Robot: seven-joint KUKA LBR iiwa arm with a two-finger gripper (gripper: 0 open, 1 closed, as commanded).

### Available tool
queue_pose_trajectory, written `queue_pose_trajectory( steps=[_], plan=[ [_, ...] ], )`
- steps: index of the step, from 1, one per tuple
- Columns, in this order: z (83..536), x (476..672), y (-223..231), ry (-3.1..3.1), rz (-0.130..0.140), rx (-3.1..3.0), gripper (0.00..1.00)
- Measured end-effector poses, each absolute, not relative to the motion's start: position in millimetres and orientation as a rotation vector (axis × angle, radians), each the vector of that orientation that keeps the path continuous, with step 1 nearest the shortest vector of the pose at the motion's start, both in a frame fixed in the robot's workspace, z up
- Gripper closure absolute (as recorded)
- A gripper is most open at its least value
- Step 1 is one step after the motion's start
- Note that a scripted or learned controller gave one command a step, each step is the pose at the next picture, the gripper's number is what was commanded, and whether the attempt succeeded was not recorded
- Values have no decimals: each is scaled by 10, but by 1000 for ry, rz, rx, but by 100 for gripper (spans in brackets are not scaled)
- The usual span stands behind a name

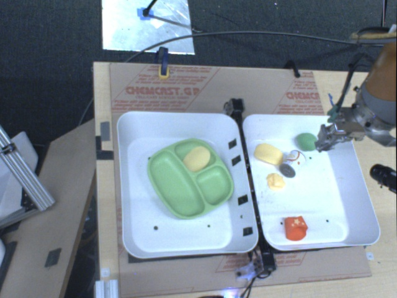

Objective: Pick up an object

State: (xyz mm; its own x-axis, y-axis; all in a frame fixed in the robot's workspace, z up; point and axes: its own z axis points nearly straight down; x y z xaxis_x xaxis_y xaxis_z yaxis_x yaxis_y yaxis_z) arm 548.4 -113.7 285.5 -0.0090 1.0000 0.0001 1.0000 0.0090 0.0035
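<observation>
A brown bench (pixel 205 85) on dark carpet carries two shallow white bins side by side. In the left bin (pixel 133 166) a green divided tray (pixel 180 188) sits at the centre, and a yellow lump (pixel 197 158) lies in the tray's upper compartment. The right bin (pixel 353 216) holds five things: a green ball (pixel 305 141) near its far edge, a yellow block (pixel 268 154) by its left wall, a grey disc (pixel 288 169) just beside that block, a small yellow piece (pixel 275 180) below the disc, and an orange block (pixel 296 227) near the front edge. My gripper (pixel 325 138) reaches in from the right, just beside the green ball; whether it touches the ball, I cannot tell. Nothing shows between its tips.
</observation>
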Motion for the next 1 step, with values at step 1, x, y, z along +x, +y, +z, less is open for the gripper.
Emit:
queue_pose_trajectory(
  steps=[1],
  plan=[
    [2822, 5534, -593, 2230, 4, 2210, 100]
  ],
)
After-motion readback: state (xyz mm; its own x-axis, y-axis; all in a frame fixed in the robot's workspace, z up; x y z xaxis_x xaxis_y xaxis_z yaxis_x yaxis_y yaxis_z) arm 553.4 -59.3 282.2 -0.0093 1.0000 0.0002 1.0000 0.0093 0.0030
